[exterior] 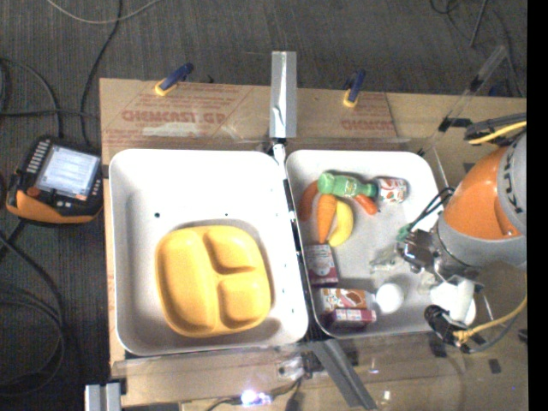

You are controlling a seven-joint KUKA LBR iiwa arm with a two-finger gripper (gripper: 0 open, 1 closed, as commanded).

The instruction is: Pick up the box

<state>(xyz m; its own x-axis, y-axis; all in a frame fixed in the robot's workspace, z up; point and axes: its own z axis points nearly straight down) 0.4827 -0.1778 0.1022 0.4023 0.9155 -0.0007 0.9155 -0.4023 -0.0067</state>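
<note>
Box [346,306] lies in right bin [428,174] (beside carrot [324,216], banana [343,222]).

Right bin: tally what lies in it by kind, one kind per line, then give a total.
In the right bin:
Boxes: 2, maroon box and red box
Bottles: 1, green bottle
Cans: 1, red and white can
Toy produce: 2, carrot and banana
Balls: 1, white ball
Total: 7

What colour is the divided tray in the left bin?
Yellow: the divided tray shows it plainly in the camera view.
</note>
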